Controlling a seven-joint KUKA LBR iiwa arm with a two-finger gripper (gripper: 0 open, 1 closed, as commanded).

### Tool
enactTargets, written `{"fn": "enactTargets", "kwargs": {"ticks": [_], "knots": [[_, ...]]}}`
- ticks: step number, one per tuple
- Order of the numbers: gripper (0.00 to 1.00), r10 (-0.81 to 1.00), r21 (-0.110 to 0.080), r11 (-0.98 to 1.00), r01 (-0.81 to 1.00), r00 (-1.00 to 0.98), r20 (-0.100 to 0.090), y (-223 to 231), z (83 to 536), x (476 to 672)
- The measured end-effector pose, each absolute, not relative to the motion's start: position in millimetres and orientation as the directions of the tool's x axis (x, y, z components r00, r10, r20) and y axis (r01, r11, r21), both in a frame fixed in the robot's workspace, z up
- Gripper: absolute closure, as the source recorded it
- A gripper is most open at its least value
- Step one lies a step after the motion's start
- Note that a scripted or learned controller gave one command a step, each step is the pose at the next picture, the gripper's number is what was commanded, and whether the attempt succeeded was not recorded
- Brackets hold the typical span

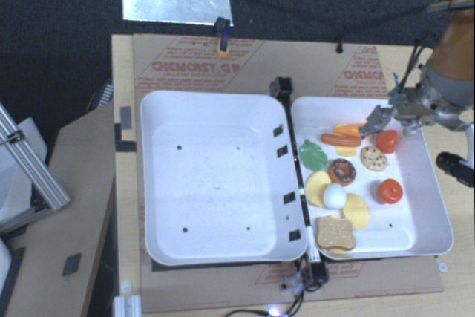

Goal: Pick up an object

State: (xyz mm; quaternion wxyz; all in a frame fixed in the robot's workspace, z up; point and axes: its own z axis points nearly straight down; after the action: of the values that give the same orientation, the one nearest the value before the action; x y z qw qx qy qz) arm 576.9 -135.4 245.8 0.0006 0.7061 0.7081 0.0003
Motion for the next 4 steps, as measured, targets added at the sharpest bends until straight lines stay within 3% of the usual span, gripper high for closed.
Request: {"fn": "enactTargets", "kwargs": {"ticks": [1,2,3,4], "knots": [[0.0,1.0,-0.007,0.001,1.0,-0.001,0.003,-105,171,520.9],[0.0,1.0,0.01,0.008,1.0,-0.008,-0.002,-97,82,627.3],[0.0,1.0,-0.005,0.0,1.0,0.0,0.002,-87,84,552.3],[0.0,1.0,-0.001,0.0,1.0,0.0,0.001,-94,84,541.5]]}}
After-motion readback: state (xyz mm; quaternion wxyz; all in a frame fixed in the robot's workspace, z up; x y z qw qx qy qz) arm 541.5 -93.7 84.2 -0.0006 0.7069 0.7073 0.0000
